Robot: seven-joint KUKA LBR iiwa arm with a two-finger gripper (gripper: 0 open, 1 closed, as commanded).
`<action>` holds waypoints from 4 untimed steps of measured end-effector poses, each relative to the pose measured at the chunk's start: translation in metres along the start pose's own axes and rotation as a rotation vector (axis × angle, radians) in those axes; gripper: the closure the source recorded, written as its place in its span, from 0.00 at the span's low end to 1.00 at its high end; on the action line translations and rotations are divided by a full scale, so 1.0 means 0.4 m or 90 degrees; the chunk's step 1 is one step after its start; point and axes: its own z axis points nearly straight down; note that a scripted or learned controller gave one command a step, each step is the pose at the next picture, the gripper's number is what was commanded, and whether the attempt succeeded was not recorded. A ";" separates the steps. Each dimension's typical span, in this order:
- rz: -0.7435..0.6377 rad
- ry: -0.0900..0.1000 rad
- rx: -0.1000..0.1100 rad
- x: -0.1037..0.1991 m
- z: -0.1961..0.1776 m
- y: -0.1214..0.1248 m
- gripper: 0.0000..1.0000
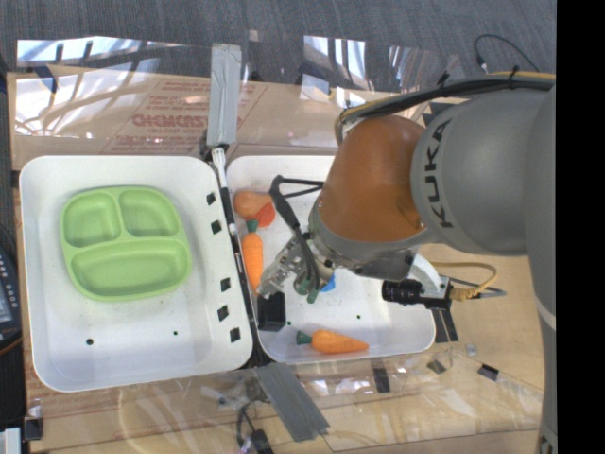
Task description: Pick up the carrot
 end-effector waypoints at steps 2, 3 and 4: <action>-0.076 -0.002 -0.001 -0.153 0.206 -0.125 1.00; -0.076 -0.008 -0.003 -0.159 0.201 -0.122 0.00; 0.162 0.000 0.000 -0.198 0.117 -0.057 0.00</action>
